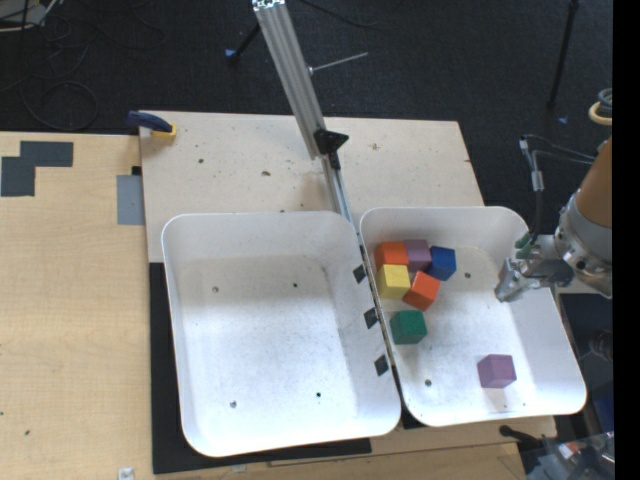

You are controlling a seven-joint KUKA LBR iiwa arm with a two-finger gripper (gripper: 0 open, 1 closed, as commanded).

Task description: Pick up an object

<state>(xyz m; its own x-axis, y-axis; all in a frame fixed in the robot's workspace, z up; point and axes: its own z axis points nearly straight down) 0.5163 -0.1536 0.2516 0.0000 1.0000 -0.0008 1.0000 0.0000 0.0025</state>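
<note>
Purple cube [496, 370]: lowest in the view, alone on the floor of the right bin [560, 368], well apart from the other blocks, with bare white around it on every side
Right bin cluster: an orange block [392, 254], a mauve block [417, 254], a blue block [443, 262], a yellow block [394, 279] and a second orange block [424, 289] sit packed against the bin's left wall, touching one another; a green cube [408, 326] lies just below them
Left bin [190, 268]: white floor with a few dark specks
Gripper [510, 283]: at the right bin's right side, above and to the right of the purple cube, nothing seen between its fingers; whether they are spread or pressed together I cannot tell at this size
Arm [590, 218]: reaches in from the right, grey with an orange section above the wrist
Step in hand: judged to be the approach, no block taken yet
Doing it well: the purple cube looks the easiest pick, as it stands free and closest to the gripper; centre over it, line the fingers with two flat faces, descend straight, then close
Risk: the packed blocks leave little room for fingers, and a skewed grip may push a cube aside
</note>
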